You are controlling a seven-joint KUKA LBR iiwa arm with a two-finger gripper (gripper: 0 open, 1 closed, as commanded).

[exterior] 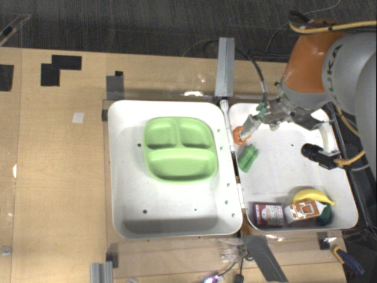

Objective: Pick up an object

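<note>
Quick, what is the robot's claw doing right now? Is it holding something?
Gripper: low in the right bin, right over the orange object; open, shut or holding cannot be told.

Left bin (126, 158): a green tray (178, 147) takes the centre, leaving open white floor in a band around it, widest toward 6 o'clock. Right bin (283, 175): the middle floor lies bare. At 9 o'clock, an orange piece (238, 135) and a green block (247, 157) crowd the divider (231, 158) between the bins. At 6 o'clock, a dark carton (283, 214), a banana (313, 196) and a dark green lump (326, 216) line the near wall, packed together. The gripper (250, 127) slants in from 1 o'clock, the arm (330, 63) covering that corner, with a black fitting (315, 153) at 3 o'clock.
</note>
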